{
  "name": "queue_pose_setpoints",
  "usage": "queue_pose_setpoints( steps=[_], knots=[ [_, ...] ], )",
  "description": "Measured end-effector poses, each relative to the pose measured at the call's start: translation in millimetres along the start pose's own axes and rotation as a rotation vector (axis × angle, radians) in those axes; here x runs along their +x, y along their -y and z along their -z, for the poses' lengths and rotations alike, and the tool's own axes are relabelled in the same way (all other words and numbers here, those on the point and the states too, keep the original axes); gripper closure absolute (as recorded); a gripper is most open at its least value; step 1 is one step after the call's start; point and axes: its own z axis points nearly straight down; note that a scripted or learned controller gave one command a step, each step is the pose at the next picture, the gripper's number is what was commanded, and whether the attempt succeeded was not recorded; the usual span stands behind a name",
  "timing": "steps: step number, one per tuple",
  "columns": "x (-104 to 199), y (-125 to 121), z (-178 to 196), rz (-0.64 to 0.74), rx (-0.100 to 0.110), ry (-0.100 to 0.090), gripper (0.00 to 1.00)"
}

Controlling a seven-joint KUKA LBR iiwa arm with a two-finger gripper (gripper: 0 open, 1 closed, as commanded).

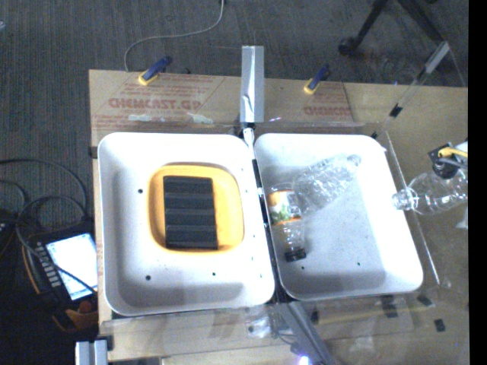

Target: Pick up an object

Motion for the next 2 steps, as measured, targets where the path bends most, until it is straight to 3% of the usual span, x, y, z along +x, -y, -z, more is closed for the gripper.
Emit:
queue_pose_setpoints(
  steps=[2],
  knots=[
    [0, 0, 59, 0.001, -0.002, -0.003, 0.0]
  ],
)
